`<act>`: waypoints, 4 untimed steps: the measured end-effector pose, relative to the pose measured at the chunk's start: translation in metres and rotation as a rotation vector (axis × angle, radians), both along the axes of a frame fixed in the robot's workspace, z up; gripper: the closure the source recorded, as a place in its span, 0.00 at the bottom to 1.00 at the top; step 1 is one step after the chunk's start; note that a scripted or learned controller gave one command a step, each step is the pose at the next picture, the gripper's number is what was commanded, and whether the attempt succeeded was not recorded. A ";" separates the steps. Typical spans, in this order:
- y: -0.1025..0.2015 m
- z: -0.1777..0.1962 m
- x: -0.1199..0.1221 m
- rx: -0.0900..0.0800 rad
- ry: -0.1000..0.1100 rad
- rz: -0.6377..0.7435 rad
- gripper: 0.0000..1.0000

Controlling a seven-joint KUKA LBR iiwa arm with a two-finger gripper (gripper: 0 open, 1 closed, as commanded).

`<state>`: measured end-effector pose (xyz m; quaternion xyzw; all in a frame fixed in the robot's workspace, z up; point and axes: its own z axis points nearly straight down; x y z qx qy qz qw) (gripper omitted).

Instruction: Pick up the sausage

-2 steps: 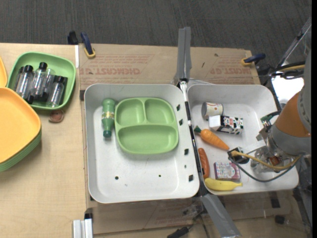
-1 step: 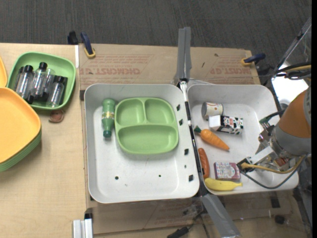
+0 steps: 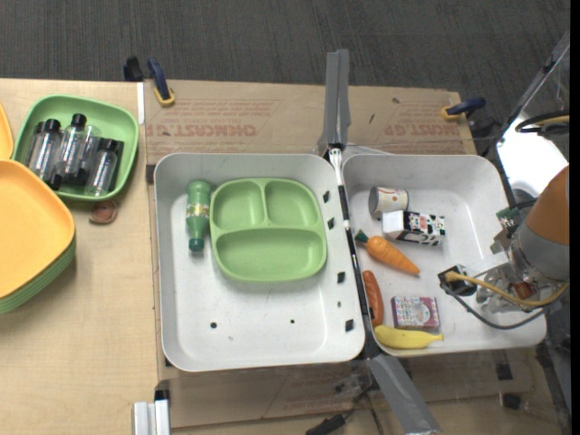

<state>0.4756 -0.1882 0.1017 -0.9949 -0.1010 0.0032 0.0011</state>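
Note:
The sausage (image 3: 372, 296) is a short reddish-brown link lying lengthwise against the left wall of the right bin (image 3: 471, 170), just below the carrot (image 3: 392, 253). My gripper (image 3: 515, 290) hangs low over that bin's right side, well to the right of the sausage, with the pink packet (image 3: 415, 312) lying between the two. Nothing shows in its grasp.
In the right bin also lie a banana (image 3: 407, 336) at the front, a black-and-white carton (image 3: 421, 227) and a tipped cup (image 3: 388, 200). The left bin (image 3: 181, 324) holds a green divided plate (image 3: 268, 228) and a green bottle (image 3: 197, 214). Trays stand at far left.

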 end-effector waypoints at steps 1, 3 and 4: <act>0.041 -0.011 0.009 0.001 -0.001 0.024 1.00; -0.032 -0.011 0.001 0.004 -0.002 0.004 1.00; 0.031 -0.011 0.004 0.002 -0.001 0.000 1.00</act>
